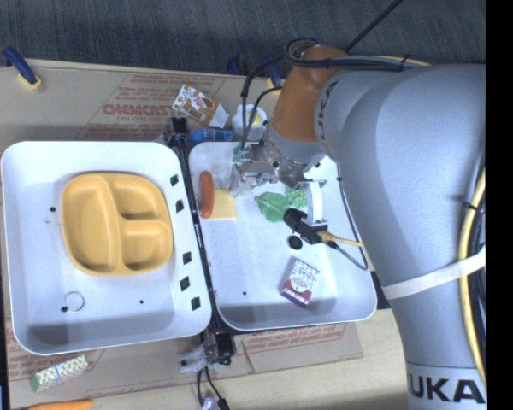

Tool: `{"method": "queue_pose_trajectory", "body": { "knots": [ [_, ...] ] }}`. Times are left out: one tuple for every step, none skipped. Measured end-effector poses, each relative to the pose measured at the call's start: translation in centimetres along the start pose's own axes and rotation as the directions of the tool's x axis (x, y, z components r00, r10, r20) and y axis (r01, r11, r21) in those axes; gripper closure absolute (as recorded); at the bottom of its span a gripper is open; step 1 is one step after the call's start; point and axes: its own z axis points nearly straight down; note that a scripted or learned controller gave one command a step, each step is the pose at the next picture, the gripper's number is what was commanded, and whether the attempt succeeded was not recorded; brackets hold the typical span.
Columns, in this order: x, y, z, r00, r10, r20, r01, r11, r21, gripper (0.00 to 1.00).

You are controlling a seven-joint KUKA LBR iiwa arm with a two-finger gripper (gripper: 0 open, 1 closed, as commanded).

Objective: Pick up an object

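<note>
**Arm over rt bin, far end**

Grey arm (419,195) w/ "KUKA" on its base fills the right side, orange band (295,101) above wrist. Gripper (255,167) sits low at rt bin (265,310) far end, by sausage (207,193), cheese slice (226,207), green leaf (274,203); can't tell jaw state. Red-white packet (301,282) near front. Left bin (26,229) holds yellow tray (115,222). Bins on cardboard (128,105) printed "CHEMCAST"; dark carpet (111,15) beyond.

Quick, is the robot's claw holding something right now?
Gripper: cannot be told; it hangs over the right bin near the hot dog toy.
</note>
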Motion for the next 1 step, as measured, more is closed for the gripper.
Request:
{"method": "queue_pose_trajectory", "body": {
  "knots": [
    [5.92, -5.21, -8.92, 0.955, 0.296, 0.000, -0.296, 0.955, 0.001, 1.00]
  ]
}}
